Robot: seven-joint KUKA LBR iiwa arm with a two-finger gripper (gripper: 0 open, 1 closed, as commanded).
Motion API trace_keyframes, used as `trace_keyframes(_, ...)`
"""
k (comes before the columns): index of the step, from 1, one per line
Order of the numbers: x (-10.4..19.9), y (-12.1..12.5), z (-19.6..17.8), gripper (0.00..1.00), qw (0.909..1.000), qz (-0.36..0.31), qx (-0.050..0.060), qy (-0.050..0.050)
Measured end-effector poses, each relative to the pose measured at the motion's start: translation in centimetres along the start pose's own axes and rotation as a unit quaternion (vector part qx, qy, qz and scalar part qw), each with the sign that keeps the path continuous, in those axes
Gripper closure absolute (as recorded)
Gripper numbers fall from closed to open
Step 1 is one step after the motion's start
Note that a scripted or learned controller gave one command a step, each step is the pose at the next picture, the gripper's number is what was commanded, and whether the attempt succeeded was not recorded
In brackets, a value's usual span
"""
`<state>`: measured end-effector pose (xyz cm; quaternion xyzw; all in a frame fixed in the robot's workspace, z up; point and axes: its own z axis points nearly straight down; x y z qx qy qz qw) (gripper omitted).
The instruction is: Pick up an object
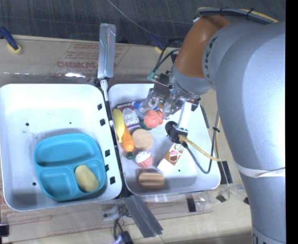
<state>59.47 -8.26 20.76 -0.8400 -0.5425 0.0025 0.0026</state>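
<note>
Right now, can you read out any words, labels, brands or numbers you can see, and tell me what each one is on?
None can be read for certain.
Red print on the cardboard sheet behind the bins: too blurred and faint to read.
Label on the small packet beside the banana: too small.
Print on the little carton in the right bin: too small.

One fixed cam, mounted above the bench [52, 60], looking down at a slant. Both white bins fit in frame side by side: left bin [17, 100] w/ a blue tray [62, 151], right bin [202, 174] w/ mixed items. Near edge of the bench sits at frame bottom, far edge and dark floor at top. The arm [250, 85] enters from the right, close to the lens, so it looms large and covers the right bin's right side. Mid-range view overall.
</note>
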Motion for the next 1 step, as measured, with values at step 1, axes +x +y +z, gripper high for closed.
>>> trace_keyframes(1, 0.84, 0.62, 1.72, 1.00, 1.0000, -0.003, 0.001, 0.000)
